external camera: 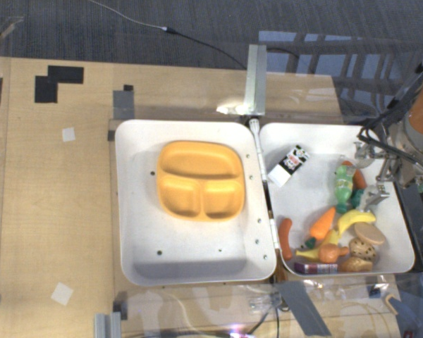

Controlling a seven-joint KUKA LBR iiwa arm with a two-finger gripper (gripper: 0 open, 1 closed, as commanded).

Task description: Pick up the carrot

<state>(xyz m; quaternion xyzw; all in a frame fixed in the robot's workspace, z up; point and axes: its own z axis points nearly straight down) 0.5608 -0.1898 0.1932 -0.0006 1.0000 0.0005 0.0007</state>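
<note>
A wooden bench [49, 210] carries two white bins side by side, with bare boards stretching wide to the left. The left bin [137, 252] has open floor all around a yellow tray [199, 179] with three compartments, which sits near the bin's middle, well clear of every wall. A thin rim divides the two bins.

In the right bin [310, 136] the back half lies mostly open, apart from a small black-and-white box [287, 165] tilted near the divider. The front half is crowded. A red sausage [285, 236] lies along the left wall. Just to its right is the carrot [323, 222], orange and tapered, slanted with its narrow end up and to the right and a dark green tuft at its lower end. It lies among the pile, near a banana [355, 220] and beside a green bottle [343, 183]. A round brown cookie [368, 238] and a potato [356, 263] fill the front right corner.

The gripper [382, 178] hangs over the bin's right side, apart from the carrot; whether its fingers are spread or together cannot be told.
</note>
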